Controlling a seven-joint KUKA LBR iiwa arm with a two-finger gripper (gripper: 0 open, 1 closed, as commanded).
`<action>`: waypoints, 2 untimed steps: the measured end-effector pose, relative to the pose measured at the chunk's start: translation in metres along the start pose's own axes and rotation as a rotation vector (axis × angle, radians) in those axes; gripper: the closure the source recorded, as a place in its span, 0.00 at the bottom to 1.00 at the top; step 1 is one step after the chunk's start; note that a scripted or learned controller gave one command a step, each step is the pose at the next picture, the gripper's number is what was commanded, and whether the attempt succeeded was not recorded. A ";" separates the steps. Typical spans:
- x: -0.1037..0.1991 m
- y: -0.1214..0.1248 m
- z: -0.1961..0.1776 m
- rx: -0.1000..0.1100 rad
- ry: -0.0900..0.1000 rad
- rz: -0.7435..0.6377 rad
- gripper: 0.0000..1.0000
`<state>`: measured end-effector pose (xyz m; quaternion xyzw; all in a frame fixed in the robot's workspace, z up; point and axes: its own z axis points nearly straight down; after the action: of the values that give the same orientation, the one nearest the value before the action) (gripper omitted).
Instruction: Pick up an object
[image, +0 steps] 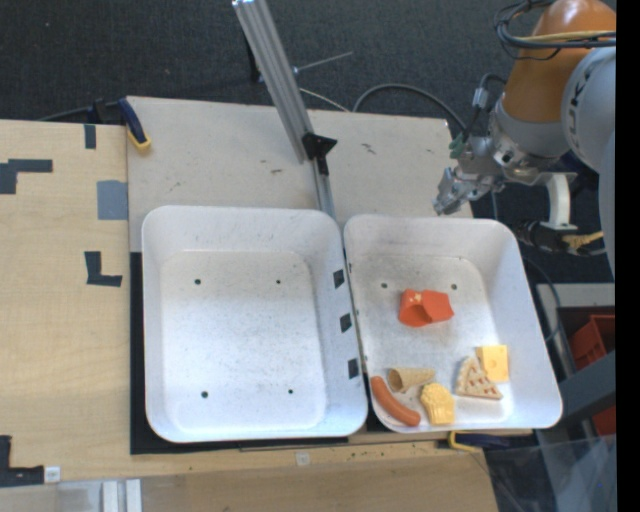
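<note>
The right bin (510, 255) holds several toy foods. An orange-red piece (425, 307) lies near its middle. Along its front edge lie a sausage (395, 401), a tan cone (410, 379), a yellow lumpy piece (437, 403), a pizza-like wedge (478, 381) and a yellow block (493, 362). My gripper (452, 194) hangs above the bin's far rim, well back from all of them, with nothing seen in it.
The left bin (240, 320) sits beside the right one. A slanted metal post (285, 85) rises behind the bins' shared edge. Cables (400, 95) trail across the bench at the back. A yellow-blue clamp (135, 125) sits at the far left corner.
</note>
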<state>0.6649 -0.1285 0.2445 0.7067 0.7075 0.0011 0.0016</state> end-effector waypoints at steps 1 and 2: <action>0.001 0.001 -0.044 0.000 0.000 -0.001 1.00; 0.059 -0.002 -0.023 0.007 0.002 -0.005 1.00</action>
<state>0.6629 -0.0694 0.2673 0.7049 0.7093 -0.0004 -0.0016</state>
